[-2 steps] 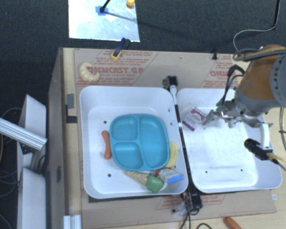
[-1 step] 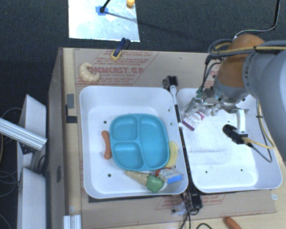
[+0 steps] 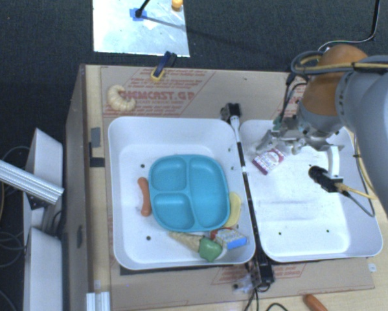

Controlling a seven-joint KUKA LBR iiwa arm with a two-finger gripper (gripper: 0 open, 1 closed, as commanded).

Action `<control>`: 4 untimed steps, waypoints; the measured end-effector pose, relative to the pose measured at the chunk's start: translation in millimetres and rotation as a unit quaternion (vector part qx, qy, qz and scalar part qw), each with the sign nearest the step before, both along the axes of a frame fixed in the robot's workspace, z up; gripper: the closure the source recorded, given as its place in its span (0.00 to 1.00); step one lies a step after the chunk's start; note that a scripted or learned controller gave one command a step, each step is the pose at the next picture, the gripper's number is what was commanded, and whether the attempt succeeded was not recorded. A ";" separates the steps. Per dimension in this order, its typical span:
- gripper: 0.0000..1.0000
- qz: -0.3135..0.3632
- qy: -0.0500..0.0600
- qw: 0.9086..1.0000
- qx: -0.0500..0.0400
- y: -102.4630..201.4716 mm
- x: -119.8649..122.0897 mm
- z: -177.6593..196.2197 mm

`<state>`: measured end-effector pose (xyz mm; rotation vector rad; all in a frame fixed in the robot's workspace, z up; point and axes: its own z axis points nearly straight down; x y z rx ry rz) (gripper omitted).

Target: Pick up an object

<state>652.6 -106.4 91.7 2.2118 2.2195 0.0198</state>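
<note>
A small pink and white packet (image 3: 269, 161) lies in the far left corner of the right bin (image 3: 310, 229). My gripper (image 3: 282, 141) hangs just above and behind it, reaching in from the right, close to the packet's upper edge. The arm hides whether the packet is touched. In the left bin (image 3: 125, 131) a blue divided plate (image 3: 187, 193) takes up the middle. A brown sausage (image 3: 144, 196) lies to its left, and a banana (image 3: 236, 207) is tucked under its right edge. A green object (image 3: 209, 249) and a small blue and white block (image 3: 232, 240) sit at its near side.
A beige cone-shaped piece (image 3: 186, 240) lies by the green object. On the bench behind the bins are a pale ridged toy (image 3: 120, 98) and a yellow and blue clip (image 3: 162, 65). The ridge between the bins (image 3: 244, 173) runs just left of the packet.
</note>
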 end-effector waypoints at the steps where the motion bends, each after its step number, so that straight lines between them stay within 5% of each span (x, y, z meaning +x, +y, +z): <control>1: 0.00 0.000 -0.002 1.000 -0.002 -49.6 -11.0 0.4; 2: 1.00 0.001 -0.004 1.000 -0.002 -49.2 -9.2 12.3; 3: 1.00 -0.001 -0.008 1.000 -0.007 -21.0 -52.1 3.2; 4: 1.00 -0.001 -0.010 1.000 -0.007 -21.2 -51.1 14.1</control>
